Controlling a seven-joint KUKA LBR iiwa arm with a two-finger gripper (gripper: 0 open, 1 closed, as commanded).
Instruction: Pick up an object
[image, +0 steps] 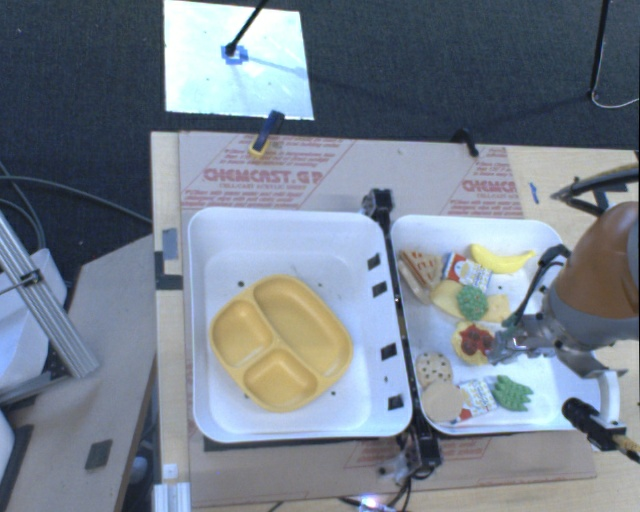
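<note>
So on the left side of the desk (330, 165) the left bin (215, 250) has just the yellow divided tray (281, 342) sitting in its middle, nothing to trip over there, but it's well apart from the arm so it's not really in play. All the action is in the right bin (545, 235), and it's crowded: a sandwich wedge (420, 270) by the bin's left wall, a cookie (433, 368) and a round tan biscuit (445, 402) toward the near-left corner, a green broccoli-looking piece (472, 300) mid-bin, a banana (500, 260) up near the far edge, and a green leafy piece (514, 392) by the near edge. The gripper (503, 345) is low over the middle of that bin, right at a red-and-yellow toy (472, 342), which I'd guess is the target. Honestly can't tell how wide the gripper is from this angle, it's dark and blurry down there. Biggest risk imo: everything's packed touching or just beside each other, so it could clip the broccoli piece or nudge the target sideways and close on nothing. These little toys look light and slick, so a grab on an edge could just pop it out.
</note>
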